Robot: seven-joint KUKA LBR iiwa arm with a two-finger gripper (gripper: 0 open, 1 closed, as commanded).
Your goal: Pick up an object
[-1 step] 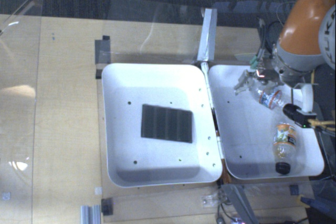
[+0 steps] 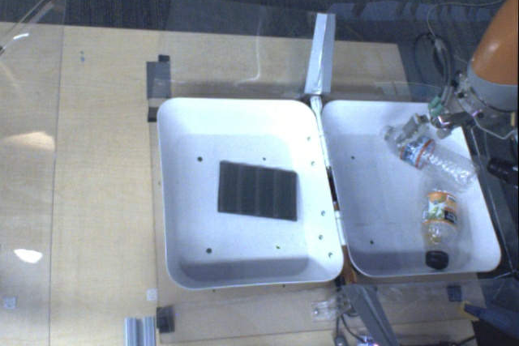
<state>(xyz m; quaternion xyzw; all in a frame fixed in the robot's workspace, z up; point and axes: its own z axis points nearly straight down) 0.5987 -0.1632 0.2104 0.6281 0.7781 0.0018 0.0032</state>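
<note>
Since I reach in from the right: my gripper hangs over the right bin's far corner.
Claw state: cannot tell.
Clear bottle: lies just below me, touching or not unclear.
Small bottle: nearer front wall.
Room: left bin holds a dark pad; walls crowd both bottles.

Rounded orange band on arm, directly above right-hand shallow white bin. Grey wrist section beneath band, toward that bin. Small metallic two-finger gripper assembly at wrist end, with green marking. Thin dark cables looped beside band, beyond bin's far rim.
</note>
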